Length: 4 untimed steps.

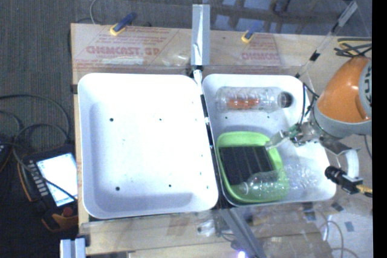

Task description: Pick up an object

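Currently: 2 white bins on desk. Right bin (pixel 211 84) holds clear bottle (pixel 251 98) along far edge, green tray (pixel 242 141) and crumpled plastic bottle (pixel 263 184) at near-left corner. Pincer (pixel 289 135) above tray's right edge; grip state cannot be told.

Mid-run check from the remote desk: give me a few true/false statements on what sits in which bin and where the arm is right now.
1. A clear plastic bottle lies on its side at the far end of the right bin. True.
2. The green container sits in the left bin. False: it is in the right bin.
3. The arm reaches over the left bin. False: it is over the right bin's right edge.
4. A dark flat object rests in the green container. True.
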Available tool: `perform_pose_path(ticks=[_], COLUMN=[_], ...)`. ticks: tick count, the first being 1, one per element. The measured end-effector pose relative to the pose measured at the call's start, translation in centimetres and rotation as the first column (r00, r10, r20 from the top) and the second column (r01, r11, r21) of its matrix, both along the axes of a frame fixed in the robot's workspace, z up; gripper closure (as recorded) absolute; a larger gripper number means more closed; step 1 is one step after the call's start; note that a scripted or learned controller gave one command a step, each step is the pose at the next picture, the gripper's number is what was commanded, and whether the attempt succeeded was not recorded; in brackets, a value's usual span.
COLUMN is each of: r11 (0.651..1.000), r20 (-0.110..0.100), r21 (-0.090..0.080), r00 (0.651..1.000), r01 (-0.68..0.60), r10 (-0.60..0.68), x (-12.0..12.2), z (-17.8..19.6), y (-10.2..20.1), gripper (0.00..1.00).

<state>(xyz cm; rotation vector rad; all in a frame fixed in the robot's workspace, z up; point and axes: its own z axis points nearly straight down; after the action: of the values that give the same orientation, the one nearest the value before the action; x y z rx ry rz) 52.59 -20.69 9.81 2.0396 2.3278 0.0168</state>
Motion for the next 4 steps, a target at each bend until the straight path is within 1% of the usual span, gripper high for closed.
perform_pose_path(ticks=[1, 2, 3, 4], r11=[0.999, 1.000, 0.999, 0.971], r20=[0.025, 0.014, -0.033, -0.032], r21=[-0.035, -0.014, 0.008, 0.008], r00=[1.000, 1.000, 0.999, 0.970], r01=[-0.017, -0.027, 0.033, -0.240], r10=[0.018, 0.027, -0.033, 0.240], x=[-2.9, -2.8, 4.4, 3.5], z=[0.5, 1.4, 6.3, 3.9], y=[0.9, 1.7, 4.7, 3.7], gripper=[0.00, 1.00, 1.00, 1.00])
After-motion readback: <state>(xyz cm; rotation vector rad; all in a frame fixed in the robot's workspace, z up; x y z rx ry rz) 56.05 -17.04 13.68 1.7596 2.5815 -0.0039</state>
